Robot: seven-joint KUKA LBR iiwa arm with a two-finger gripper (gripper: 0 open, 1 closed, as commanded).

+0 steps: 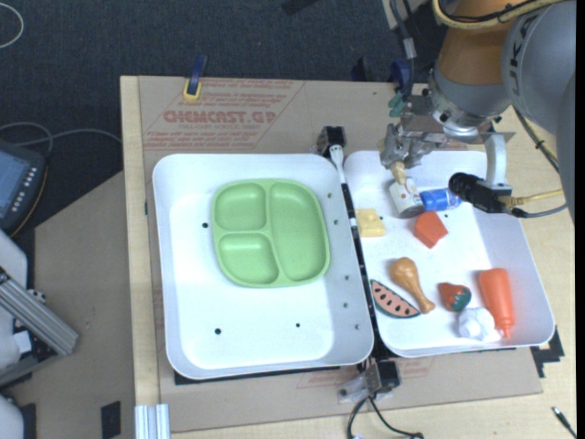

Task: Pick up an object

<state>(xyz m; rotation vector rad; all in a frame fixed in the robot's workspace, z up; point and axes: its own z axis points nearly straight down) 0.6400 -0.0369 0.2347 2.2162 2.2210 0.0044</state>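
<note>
Camera view is showing the hand (399, 160), its state unclear, hovering over the right bin (526, 254); below it are lying a small bottle (422, 198), red block (430, 229) and drumstick (411, 282).

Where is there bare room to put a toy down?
Most room is in the left bin, all around the green plate, widest along its front wall. The right bin is crowded: cheese, red block, drumstick, watermelon slice, carrot, with the gripper at the back.

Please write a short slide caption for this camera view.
Robot hand above toy foods in the right bin; green divided plate in the left bin.
</note>
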